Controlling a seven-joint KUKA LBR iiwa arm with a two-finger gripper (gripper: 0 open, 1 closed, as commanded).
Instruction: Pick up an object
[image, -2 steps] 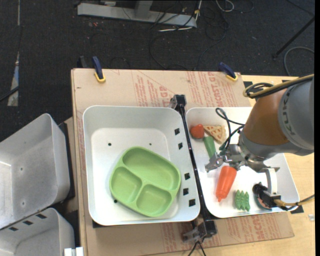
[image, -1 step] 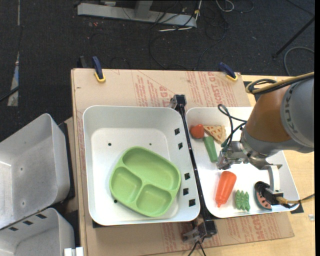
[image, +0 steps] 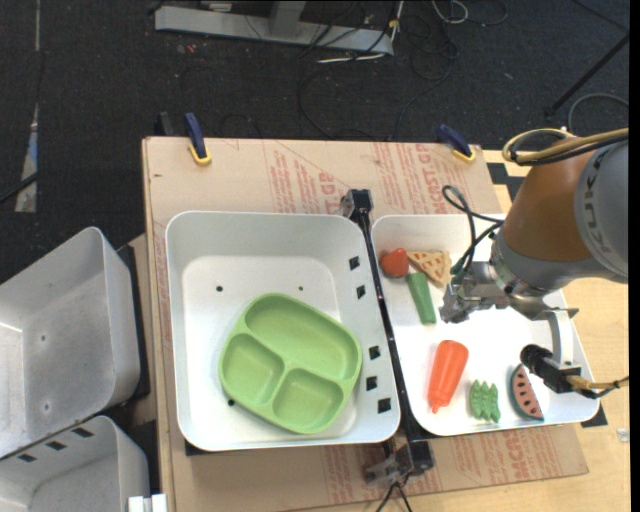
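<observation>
My gripper (image: 453, 307) hangs over the right bin (image: 500, 425), just right of a green stick-shaped vegetable (image: 421, 297). A red tomato (image: 394, 262) and a pizza slice (image: 431, 265) lie at the bin's far end. Nearer the front are an orange carrot (image: 446, 373), a green pea pod (image: 484, 400) and a watermelon slice (image: 525, 392). I see nothing held in the gripper.
The left bin (image: 190, 330) holds a green divided plate (image: 289, 362). The arm's grey and orange body (image: 560, 230) covers the right bin's far right corner. Clamps (image: 198, 140) hold the cardboard bench top at the back.
</observation>
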